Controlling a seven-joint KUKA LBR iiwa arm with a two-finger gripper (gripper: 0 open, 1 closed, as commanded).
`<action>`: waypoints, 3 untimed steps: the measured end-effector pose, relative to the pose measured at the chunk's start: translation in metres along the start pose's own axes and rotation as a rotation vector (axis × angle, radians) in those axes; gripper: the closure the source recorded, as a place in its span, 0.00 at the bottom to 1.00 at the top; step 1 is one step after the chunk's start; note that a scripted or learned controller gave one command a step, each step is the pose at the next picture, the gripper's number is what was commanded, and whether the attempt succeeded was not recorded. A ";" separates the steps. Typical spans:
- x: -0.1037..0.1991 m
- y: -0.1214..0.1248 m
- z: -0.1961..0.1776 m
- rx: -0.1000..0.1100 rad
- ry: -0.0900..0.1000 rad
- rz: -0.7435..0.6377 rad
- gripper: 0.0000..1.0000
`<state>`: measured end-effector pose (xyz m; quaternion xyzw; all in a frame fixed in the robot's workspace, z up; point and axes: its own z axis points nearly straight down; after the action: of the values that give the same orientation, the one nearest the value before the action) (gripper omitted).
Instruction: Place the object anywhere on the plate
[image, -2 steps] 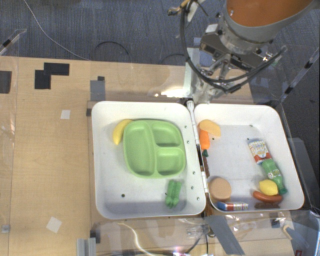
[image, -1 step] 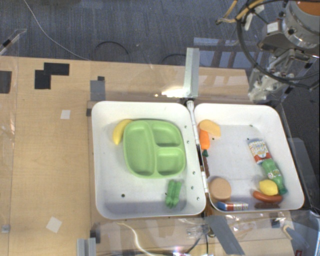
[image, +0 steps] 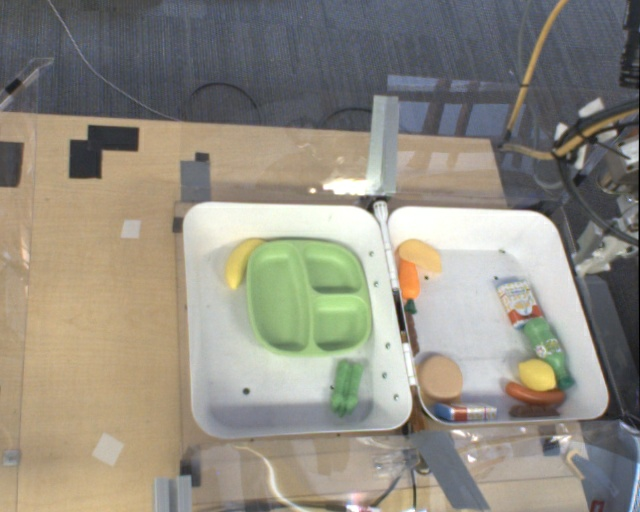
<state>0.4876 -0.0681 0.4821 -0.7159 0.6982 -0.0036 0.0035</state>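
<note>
A light green plate (image: 290, 325) with three compartments lies in the middle of the left bin (image: 215, 385), and nothing rests on it. A yellow banana (image: 237, 263) lies against the plate's upper left rim. A green pea pod (image: 347, 386) sits just below the plate's lower right corner. The right bin (image: 470, 315) holds several toy foods: an orange wedge (image: 421, 256), a carrot (image: 409, 281), a round brown bun (image: 440, 377) and a lemon (image: 537, 375).
Along the right bin's right side lie a white and red packet (image: 514, 298), a green bottle (image: 548, 345) and a red sausage (image: 535, 395). A small tube (image: 466, 411) lies by its front wall. Cables and grey machinery (image: 605, 190) crowd the far right.
</note>
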 end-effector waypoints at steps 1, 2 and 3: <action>0.094 -0.013 -0.004 -0.003 0.000 -0.235 1.00; 0.125 -0.017 -0.004 -0.003 -0.001 -0.562 1.00; 0.093 -0.080 -0.003 -0.004 -0.004 -0.666 1.00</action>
<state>0.5700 -0.1594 0.4856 -0.9048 0.4259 -0.0018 0.0023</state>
